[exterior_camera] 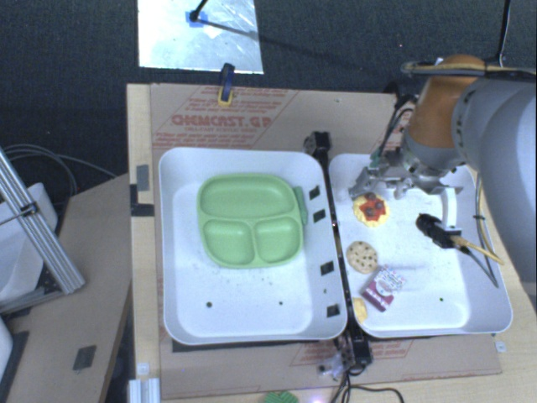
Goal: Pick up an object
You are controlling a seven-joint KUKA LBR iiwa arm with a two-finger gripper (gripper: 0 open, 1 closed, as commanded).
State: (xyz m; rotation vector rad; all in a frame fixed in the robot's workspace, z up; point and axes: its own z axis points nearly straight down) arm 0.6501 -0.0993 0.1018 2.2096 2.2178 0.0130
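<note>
The hand is low over the far part of the right bin, just above a red and yellow toy. I cannot tell how the hand is set. Nothing looks lifted: the toy, a cookie and a pink packet lie on the floor of this bin, so the pick seems not yet done.

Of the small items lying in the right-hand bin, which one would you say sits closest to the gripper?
The yellow and red toy, directly under the gripper. The cookie and pink packet lie further down.
</note>
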